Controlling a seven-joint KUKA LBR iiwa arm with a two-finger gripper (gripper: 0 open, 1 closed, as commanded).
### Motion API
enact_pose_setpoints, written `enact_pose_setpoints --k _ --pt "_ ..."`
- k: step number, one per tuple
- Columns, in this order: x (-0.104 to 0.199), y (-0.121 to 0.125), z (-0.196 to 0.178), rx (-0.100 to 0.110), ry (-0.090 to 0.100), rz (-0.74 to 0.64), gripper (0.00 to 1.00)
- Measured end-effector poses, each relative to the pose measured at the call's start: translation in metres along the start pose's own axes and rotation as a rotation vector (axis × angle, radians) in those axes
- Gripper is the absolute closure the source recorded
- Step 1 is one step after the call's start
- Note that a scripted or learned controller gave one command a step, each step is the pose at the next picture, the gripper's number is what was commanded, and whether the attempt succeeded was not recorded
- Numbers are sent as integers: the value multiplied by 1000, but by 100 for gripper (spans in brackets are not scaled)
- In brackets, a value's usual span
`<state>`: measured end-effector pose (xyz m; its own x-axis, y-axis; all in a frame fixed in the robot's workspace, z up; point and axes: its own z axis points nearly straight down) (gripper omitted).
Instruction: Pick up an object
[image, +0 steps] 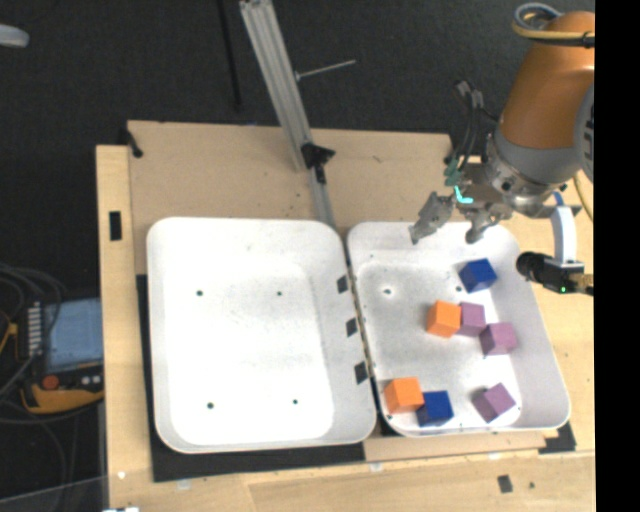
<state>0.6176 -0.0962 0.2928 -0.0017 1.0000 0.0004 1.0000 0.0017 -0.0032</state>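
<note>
The right bin holds several small cubes. A blue cube lies near its far right. An orange cube touches a purple cube, and another purple cube lies just right of them. Along the near edge sit an orange cube, a blue cube and a purple cube. My gripper hangs over the bin's far edge, above and left of the far blue cube. Its fingers stand apart, open, with nothing between them.
The left bin lies beside the right one. A slanted metal pole rises behind the bins. A blue box and cables sit off the bench at the left. A black fitting sticks out by the right bin's rim.
</note>
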Motion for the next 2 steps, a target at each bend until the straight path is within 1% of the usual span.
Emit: enact_pose_setpoints --k 1,2 --pt "0 1 -2 -4 0 0 0" --pt "-1 10 55 1 -2 3 0"
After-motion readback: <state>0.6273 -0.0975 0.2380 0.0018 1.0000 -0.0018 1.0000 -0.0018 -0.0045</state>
